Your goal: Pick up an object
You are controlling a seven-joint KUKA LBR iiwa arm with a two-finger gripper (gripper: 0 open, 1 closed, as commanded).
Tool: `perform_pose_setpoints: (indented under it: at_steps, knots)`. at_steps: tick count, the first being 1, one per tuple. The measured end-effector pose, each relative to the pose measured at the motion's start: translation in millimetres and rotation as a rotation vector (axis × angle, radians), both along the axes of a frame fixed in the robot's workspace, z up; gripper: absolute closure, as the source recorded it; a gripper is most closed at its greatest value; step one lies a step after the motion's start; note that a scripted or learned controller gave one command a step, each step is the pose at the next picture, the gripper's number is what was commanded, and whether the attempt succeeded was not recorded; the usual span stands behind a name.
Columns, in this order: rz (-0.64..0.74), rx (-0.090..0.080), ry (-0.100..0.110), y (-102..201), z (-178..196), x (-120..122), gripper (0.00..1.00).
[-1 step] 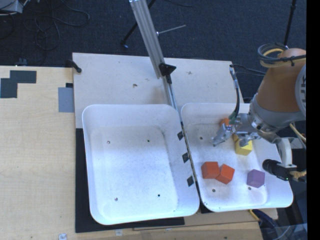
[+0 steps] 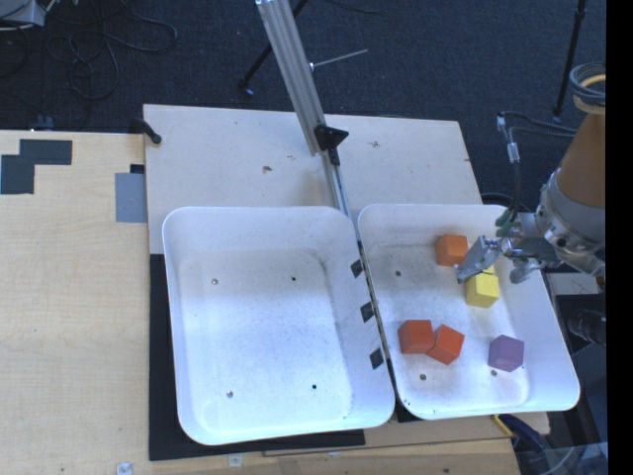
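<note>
white plastic, two shallow bins side by side on the bench. the left bin (image 2: 198, 236) sits on a dark mat, and the right bin (image 2: 554, 384) has all the blocks in it. from where i stand the grey arm with its orange band (image 2: 593, 156) comes in from the right and leans over the right bin's far right rim.

the gripper (image 2: 482, 262) hangs low over the upper middle of the right bin. one metal finger (image 2: 473, 262) slants down toward the left, ending between two blocks. i can't tell whether the jaws are apart or closed, and nothing shows plainly between them.

an orange block (image 2: 451, 248) lies just to the left of the gripper, near the bin's far wall. a yellow block (image 2: 483, 289) lies just below the gripper, so close that it may be touching the fingertip, though i can't be sure. it rests on the bin floor as far as i can see.

nearer the front, two red-orange blocks (image 2: 431, 339) sit touching each other, the right one turned at an angle. a purple block (image 2: 505, 352) lies to their right, apart from them, near the front right corner.

behind the bins a ridged aluminium bar (image 2: 292, 62) rises at a slant from between them, with a chequered tip.
</note>
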State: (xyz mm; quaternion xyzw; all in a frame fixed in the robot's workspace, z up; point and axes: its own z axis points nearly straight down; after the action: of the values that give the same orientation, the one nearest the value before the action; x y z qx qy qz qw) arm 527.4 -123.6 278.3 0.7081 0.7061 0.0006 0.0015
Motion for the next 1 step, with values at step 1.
perform_pose_setpoints:
  at_steps: [1]
  knots:
    - [0.003,0.005,0.015,14.1,-134.4,-37.9,0.0]
